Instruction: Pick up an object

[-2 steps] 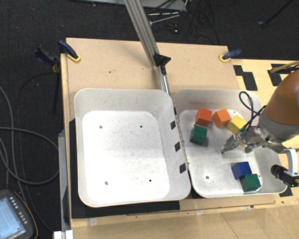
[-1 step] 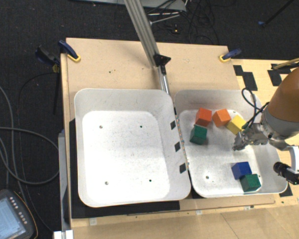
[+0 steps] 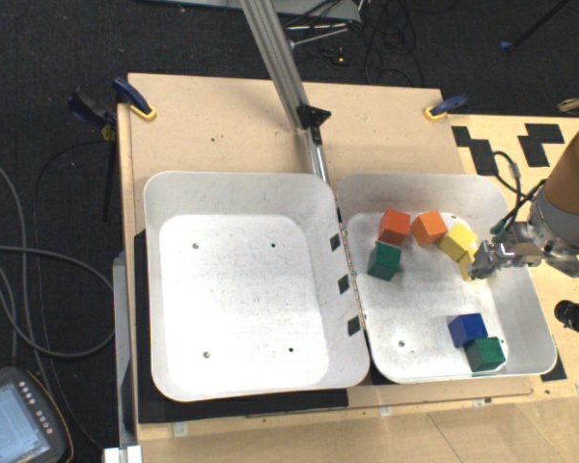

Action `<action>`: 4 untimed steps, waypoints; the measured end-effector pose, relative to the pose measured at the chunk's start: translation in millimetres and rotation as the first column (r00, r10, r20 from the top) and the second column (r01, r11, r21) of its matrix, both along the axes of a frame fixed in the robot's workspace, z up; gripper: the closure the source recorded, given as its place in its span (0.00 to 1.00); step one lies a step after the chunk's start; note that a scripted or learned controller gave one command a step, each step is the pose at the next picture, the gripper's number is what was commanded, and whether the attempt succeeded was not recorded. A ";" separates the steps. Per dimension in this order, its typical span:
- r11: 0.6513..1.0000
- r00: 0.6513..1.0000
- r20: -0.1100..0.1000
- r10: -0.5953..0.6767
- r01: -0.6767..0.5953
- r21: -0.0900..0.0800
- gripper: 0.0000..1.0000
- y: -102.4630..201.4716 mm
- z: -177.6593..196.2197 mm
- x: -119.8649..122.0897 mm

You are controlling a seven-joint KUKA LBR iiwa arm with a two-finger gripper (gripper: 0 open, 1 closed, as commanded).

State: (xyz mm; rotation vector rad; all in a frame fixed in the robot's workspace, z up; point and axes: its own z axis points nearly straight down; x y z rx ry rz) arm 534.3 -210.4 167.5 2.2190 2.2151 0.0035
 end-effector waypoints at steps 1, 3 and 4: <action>1.000 1.000 0.001 0.004 -0.004 -0.001 1.00 -0.6 46.9 1.9; 1.000 1.000 -0.004 0.011 -0.011 0.005 1.00 107.2 68.0 2.9; 1.000 1.000 -0.004 0.011 -0.011 0.005 1.00 159.6 76.8 1.7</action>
